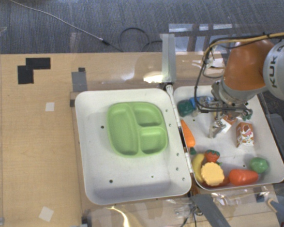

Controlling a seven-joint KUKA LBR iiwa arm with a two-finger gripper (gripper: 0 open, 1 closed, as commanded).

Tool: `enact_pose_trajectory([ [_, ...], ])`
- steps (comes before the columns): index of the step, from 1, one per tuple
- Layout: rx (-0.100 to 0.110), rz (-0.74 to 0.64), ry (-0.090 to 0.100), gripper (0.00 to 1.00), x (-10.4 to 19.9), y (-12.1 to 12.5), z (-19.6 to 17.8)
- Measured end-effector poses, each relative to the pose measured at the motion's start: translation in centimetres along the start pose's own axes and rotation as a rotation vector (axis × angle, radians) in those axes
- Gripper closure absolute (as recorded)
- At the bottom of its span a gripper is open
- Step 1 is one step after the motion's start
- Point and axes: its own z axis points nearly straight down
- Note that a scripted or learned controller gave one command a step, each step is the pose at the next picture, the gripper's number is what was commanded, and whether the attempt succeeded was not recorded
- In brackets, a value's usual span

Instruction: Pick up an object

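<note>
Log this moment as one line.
arm: over right white bin | pincer: low among toys, nothing seen held | nearest: silver foil packet | green divided plastic plate: left bin

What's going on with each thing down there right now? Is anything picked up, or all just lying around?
Green divided plate: lying flat in the left bin, nothing on it.
Carrot: lying against the right bin's left wall.
Banana: lying in the right bin.
Red tomato: resting at the front.
Green round toy: resting beside it.
Snack packet: lying loose.
Tool: low over the right bin.
</note>
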Motion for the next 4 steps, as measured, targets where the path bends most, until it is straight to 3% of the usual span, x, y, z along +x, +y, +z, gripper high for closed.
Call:
enact_pose_trajectory([
  [1, 0.002, 0.152, -0.002, 0.0, 5.3, -1.4, -0.1],
  [2, -0.011, 0.186, 0.047, 0.0, -1.9, 0.7, 0.3],
  [3, 0.001, 0.348, -0.002, 0.0, 3.4, 0.6, -0.1],
  [4, 0.002, 0.593, -0.004, 0.0, 8.1, 0.3, -0.2],
])
